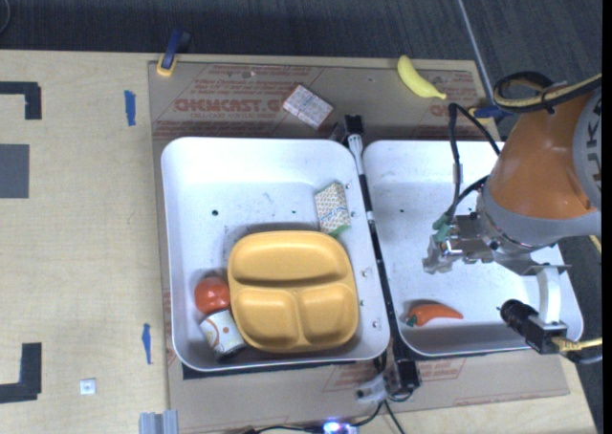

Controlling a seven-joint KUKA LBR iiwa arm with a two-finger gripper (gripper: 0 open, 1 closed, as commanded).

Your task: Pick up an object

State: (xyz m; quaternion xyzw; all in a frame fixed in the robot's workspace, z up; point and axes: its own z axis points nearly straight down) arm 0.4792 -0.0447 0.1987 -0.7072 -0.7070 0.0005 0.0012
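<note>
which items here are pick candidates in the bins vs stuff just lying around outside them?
In the bins, pick candidates:
- orange pepper, right bin, nearest the gripper
- yellow tray, left bin
- red ball
- small can
- patterned packet

Outside the bins, just lying about:
- banana
- small box
- blue clamp

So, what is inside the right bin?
An orange pepper lies near the front wall of the right bin. The end effector hangs above it; the arm covers the bin's right part.
</note>
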